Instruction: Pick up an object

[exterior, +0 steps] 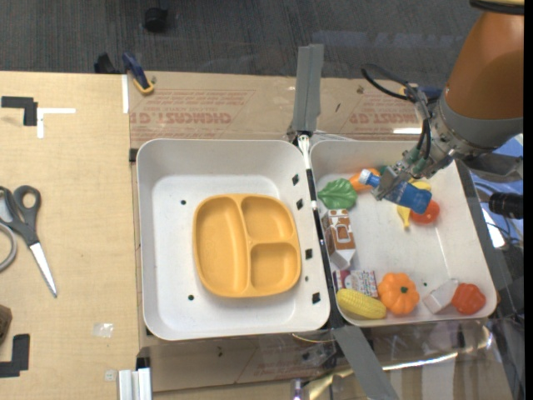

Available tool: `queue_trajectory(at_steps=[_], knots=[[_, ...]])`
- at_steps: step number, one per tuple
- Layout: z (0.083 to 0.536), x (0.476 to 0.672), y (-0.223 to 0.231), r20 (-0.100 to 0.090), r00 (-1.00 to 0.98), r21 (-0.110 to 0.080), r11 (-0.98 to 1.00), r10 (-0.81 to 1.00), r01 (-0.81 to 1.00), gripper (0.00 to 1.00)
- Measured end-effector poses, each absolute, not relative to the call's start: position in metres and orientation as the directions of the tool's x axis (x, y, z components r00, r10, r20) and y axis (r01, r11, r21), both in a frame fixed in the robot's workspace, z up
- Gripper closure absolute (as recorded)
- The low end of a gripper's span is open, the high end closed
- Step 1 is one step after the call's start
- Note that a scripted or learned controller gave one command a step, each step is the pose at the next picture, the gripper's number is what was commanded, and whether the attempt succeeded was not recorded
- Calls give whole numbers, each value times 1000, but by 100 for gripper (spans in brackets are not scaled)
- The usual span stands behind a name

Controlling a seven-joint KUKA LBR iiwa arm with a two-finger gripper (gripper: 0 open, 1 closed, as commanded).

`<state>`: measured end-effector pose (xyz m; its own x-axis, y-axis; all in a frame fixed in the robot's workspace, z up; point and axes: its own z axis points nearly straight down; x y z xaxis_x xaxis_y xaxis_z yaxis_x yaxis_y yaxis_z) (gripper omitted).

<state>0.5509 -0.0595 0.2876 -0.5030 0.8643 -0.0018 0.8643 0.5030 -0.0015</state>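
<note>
Two bins side by side
Divided plate (247, 246) sits in the left bin (158, 240); toys crowd the right bin (470, 232); scissors (32, 232) lie far left.

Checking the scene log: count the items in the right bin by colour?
Orange: 3, the carrot, the pumpkin, and a round piece by the gripper
Yellow: 2, the corn, the banana
Green: 1, the leaf
Red: 1, the pepper
Blue: 1, the packet
Brown and white: 1, the carton
White: 1, the block
Total: 10
</note>
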Motion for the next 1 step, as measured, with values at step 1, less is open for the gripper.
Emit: queue_trajectory(at_steps=[1], knots=[[304,597,-26,-2,-364,-1,364,932,932,100]])
